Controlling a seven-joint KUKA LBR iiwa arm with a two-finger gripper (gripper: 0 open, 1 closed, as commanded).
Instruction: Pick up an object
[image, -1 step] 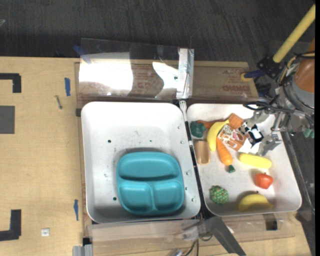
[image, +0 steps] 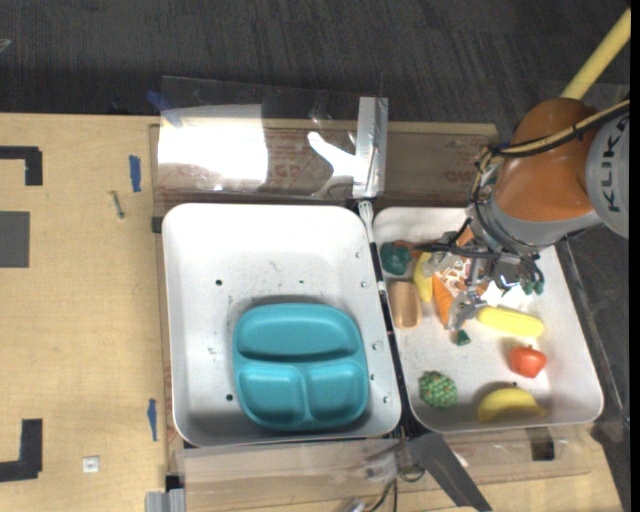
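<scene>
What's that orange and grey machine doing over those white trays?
A robot arm is reaching into the right bin, which holds small toy foods, trying to pick one up. Its gripper is down among them, beside a yellow piece, a tomato and a green broccoli-like piece. Nothing is visibly lifted yet. The left bin holds a teal divided tray.

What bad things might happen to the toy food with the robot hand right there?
The gripper hangs over toys packed close together, so it may nudge the yellow corn or the orange piece instead of grabbing one. The red tomato is round and could roll away if bumped.
</scene>
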